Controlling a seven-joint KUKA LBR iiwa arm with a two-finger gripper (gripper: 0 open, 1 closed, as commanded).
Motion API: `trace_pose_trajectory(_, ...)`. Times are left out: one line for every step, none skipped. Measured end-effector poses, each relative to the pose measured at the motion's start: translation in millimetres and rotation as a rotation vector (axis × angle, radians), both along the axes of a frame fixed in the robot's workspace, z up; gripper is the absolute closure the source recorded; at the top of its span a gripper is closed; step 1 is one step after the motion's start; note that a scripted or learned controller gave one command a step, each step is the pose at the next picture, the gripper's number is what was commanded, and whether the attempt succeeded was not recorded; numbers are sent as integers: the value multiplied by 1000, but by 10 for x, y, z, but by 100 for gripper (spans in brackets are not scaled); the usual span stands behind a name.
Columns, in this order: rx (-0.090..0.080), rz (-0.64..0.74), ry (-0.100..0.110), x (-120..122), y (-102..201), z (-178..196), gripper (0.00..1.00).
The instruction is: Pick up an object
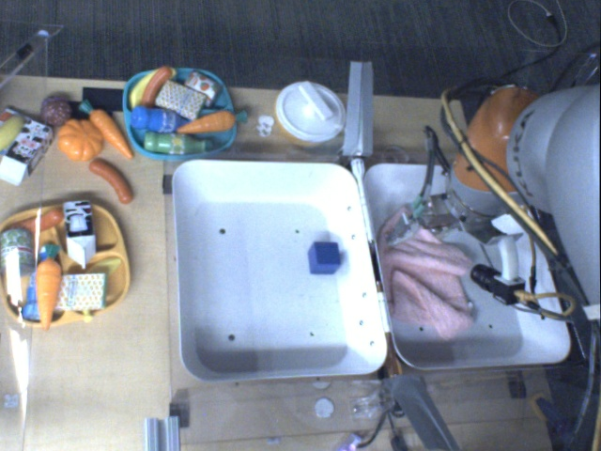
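Note:
A small blue cube point(325, 256) lies right of centre in the left white bin point(216, 336). A crumpled pink cloth point(427, 285) fills the left half of the right bin point(535, 341). My gripper point(424, 216) is low over the far end of the pink cloth, at or just above its surface. The grey arm with its orange band reaches in from the right and hides the far right part of that bin.
A metal divider post point(357, 111) stands behind the gap between the bins. A white lidded bowl point(311, 113) sits behind the left bin. A blue tray point(178, 111) and a yellow tray point(66, 261) of toy food sit at the left, with loose toy vegetables nearby.

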State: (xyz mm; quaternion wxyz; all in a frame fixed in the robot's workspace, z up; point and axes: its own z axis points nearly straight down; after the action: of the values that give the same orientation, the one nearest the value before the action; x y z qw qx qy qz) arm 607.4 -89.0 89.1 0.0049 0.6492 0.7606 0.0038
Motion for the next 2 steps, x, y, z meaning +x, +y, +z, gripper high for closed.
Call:
trace_pose_trajectory(-2, 122, 2, 342, 13, -5, 0)
trace_pose_trajectory(-4, 128, -6, 369, 29, 125, 100)
